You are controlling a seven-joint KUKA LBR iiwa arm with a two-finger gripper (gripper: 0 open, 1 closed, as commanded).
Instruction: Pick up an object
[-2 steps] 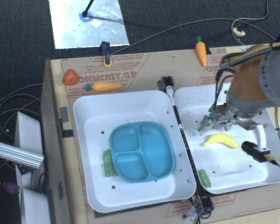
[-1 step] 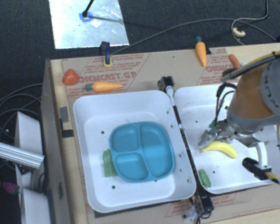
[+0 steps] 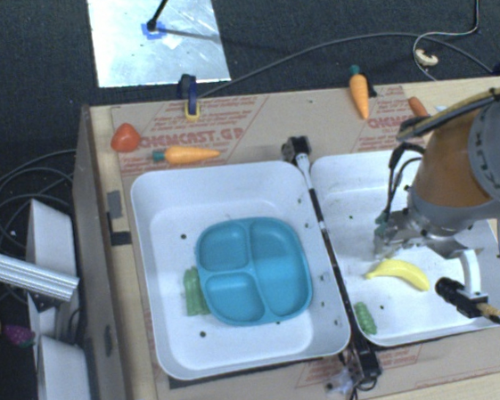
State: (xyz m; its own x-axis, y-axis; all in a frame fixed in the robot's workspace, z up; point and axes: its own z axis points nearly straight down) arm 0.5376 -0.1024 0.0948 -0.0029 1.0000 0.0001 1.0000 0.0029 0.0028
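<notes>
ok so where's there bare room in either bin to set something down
Left bin: bare floor behind the blue divided plate and at the front left corner. Right bin: its back left part is bare. Crowded front right: gripper, banana, green piece.

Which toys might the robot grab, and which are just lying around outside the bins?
In the bins, could be picked up:
banana
small green piece
green piece
blue plate

Lying on the bench outside:
two carrots
red toy
</notes>
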